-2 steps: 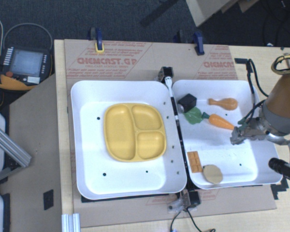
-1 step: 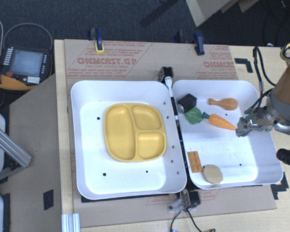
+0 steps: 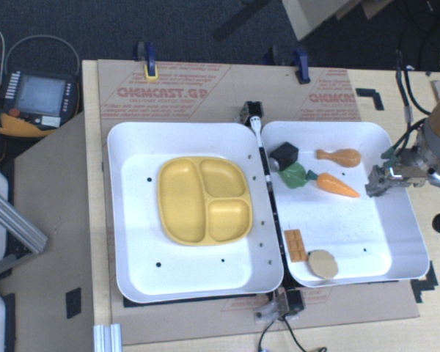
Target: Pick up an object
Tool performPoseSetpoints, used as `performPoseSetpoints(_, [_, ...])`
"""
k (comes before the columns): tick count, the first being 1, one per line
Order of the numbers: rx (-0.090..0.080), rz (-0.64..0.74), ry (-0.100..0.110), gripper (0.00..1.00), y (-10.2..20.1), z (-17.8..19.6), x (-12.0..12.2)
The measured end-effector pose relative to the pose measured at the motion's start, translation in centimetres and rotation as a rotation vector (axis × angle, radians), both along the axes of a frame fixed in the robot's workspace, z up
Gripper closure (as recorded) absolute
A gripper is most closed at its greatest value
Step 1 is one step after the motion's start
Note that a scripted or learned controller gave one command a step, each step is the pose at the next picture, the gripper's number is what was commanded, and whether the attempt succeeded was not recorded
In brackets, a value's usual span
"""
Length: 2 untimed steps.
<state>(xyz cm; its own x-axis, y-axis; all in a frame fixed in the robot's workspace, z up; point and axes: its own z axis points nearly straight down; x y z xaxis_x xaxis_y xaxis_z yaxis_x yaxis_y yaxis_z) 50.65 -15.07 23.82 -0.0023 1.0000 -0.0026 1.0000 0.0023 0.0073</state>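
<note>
The tabletop [image 3: 205, 86] carries two shallow white bins side by side.

**Left bin** [image 3: 132, 196]: holds one yellow divided plate [image 3: 204, 199] with three compartments, lying flat near the bin's centre.

**Right bin** [image 3: 396, 240]: holds five loose objects.
- A black block [image 3: 284, 153] sits at the upper left, near the wall shared with the left bin.
- A toy carrot [image 3: 330, 182], orange body with green leaves, lies just below the black block, tip pointing right. The leaves are touching or nearly touching the block.
- A tan toy drumstick [image 3: 339, 156] lies above the carrot, apart from it.
- A small brown waffle-patterned bar [image 3: 295, 245] lies near the lower left corner.
- A round beige cookie-like piece [image 3: 323, 264] lies just beside the bar, at the bin's lower edge.

**Arm and claw:** the arm enters from the right. The claw [image 3: 376, 182] sits over the right bin's right side, just to the right of the carrot's tip. Nothing is visible between its fingers; how far apart they stand cannot be told at this resolution. No object is lifted; all five rest on the bin floor.
</note>
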Motion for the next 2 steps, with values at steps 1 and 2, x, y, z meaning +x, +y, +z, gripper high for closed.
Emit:
performPoseSetpoints(1, [0.002,0.004,0.004,1.0,4.7,-0.1,2.7])
performPoseSetpoints(2, [0.003,0.004,0.004,1.0,9.2,0.1,5.0])
